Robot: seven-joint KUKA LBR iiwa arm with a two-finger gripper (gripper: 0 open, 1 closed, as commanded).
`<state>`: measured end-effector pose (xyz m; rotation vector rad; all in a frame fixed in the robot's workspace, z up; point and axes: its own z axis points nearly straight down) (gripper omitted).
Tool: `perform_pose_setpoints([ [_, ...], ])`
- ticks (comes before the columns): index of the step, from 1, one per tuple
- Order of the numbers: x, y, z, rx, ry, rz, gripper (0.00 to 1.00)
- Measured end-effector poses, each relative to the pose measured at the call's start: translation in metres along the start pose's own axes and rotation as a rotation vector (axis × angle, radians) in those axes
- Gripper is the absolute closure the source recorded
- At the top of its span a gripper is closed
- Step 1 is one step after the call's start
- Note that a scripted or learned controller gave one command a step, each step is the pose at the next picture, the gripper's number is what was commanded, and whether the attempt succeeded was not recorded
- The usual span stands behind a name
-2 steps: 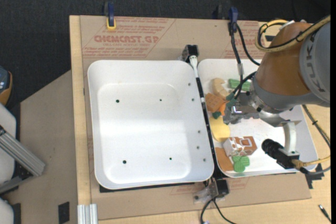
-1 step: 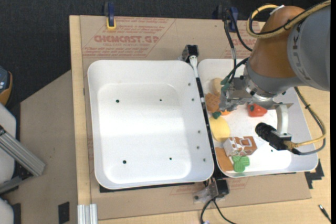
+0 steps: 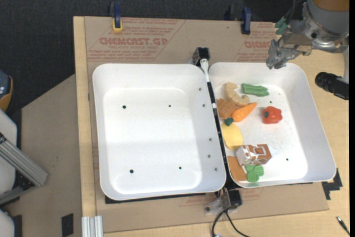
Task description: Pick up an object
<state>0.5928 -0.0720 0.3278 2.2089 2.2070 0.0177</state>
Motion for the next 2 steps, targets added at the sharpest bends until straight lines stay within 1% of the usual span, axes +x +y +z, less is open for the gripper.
perform_pose_setpoints([
  [1, 0.003, -0.003, -0.001, 0.017, 0.002, -0.003, 1.00],
  [2, 0.003, -0.002, -0.011, 0.015, 0.001, -0.004, 1.00],
])
